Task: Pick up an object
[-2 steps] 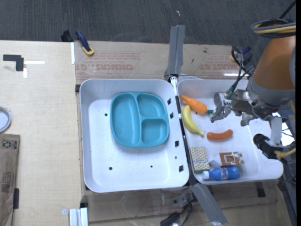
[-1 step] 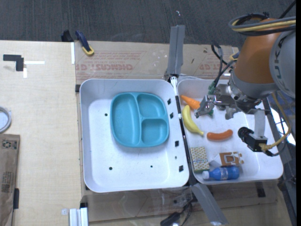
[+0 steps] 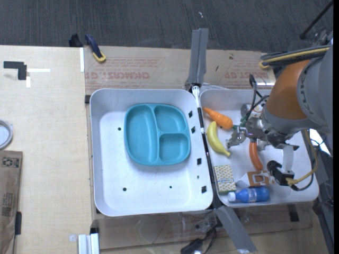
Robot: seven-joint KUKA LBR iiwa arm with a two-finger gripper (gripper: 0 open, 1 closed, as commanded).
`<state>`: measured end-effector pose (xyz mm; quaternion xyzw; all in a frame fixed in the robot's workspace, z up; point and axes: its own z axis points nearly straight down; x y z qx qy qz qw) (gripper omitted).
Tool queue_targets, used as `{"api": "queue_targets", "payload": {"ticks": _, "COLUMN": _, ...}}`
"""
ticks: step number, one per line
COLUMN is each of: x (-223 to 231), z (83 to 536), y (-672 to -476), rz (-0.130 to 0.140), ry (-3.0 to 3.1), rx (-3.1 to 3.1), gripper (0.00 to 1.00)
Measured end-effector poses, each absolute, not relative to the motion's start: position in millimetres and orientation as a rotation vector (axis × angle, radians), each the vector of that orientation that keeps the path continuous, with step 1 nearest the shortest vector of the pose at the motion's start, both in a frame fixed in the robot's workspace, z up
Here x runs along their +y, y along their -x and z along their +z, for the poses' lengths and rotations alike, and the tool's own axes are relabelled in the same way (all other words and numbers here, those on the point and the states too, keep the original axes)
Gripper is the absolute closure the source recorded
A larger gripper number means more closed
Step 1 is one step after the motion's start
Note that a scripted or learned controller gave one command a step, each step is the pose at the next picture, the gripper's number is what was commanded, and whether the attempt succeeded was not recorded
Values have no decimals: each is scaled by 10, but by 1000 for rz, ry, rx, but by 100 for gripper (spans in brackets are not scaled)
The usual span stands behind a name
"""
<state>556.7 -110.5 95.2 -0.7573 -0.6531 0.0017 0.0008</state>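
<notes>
The right bin (image 3: 229,100) holds an orange carrot (image 3: 220,118), a yellow banana (image 3: 214,138), an orange sausage-shaped piece (image 3: 255,155), a tan waffle-patterned cracker (image 3: 224,177), a small brown box (image 3: 259,179) and a blue bottle (image 3: 250,196) lying on its side. My gripper (image 3: 234,140) hangs low in the middle of this bin. It sits just right of the banana, below the carrot and left of the sausage piece. The grey wrist and orange band cover the bin's right part.
The left bin (image 3: 111,168) carries a blue divided plate (image 3: 157,134). A grey divider post (image 3: 198,57) rises between the bins at the back. A black cable (image 3: 304,176) loops off the wrist near the right bin's front corner.
</notes>
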Motion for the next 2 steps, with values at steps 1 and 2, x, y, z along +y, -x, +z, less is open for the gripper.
{"api": "queue_targets", "payload": {"ticks": 1, "x": -1115, "z": 1041, "y": -5565, "rz": 7, "ry": 2379, "rx": -2048, "gripper": 100}}
{"api": "queue_targets", "payload": {"ticks": 2, "x": -679, "z": 2479, "y": -5280, "rz": 5, "ry": 2587, "rx": -1783, "gripper": 100}}
